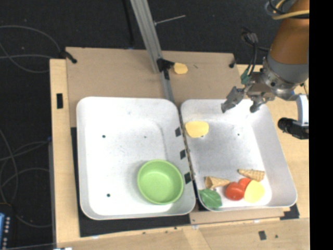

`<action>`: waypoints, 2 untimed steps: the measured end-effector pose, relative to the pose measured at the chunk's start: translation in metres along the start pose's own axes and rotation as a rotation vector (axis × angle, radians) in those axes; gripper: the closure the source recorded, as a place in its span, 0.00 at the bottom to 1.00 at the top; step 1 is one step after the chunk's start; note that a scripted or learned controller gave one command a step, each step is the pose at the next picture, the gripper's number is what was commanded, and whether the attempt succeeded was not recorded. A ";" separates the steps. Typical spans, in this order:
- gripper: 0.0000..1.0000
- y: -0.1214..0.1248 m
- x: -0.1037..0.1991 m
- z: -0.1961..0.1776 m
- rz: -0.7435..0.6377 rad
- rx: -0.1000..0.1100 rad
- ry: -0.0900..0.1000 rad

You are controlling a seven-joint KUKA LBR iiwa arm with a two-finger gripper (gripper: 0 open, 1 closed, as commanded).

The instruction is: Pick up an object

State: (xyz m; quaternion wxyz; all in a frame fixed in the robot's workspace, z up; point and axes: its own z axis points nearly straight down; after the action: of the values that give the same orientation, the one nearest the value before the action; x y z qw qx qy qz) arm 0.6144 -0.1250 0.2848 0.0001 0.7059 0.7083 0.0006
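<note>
Grey arm w/ an orange band comes in from the right; its fingers (242, 102) are spread apart, nothing between them, hanging over the far right corner of the right bin (276, 139). Not touching any object as far as can be seen. Right bin holds a pale yellow disc (197, 128) near its left wall, and a cluster along the near edge: green leaf-shaped piece (210, 198), two cone-like pieces (216, 182) (252, 174), a red item (235, 190) and a yellow round one (254, 192) just beside it, all well apart from the fingers. Left bin (104, 124) holds a green bowl (160, 181), upright, near its front right corner. Both white bins sit side by side on a tan table (114, 72); another small yellow piece (180, 68) lies on the table behind the bins, next to a slanted metal post (148, 27). Floor around is dark, w/ thin cables at left.
</note>
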 end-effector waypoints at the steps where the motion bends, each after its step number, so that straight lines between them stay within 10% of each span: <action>1: 0.00 0.000 0.000 0.000 0.000 0.000 0.000; 2: 0.00 -0.005 -0.009 0.059 0.005 0.006 -0.003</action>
State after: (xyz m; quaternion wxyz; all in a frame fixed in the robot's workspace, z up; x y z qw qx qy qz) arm 0.6094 -0.1344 0.2261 -0.0010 0.7077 0.7065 -0.0027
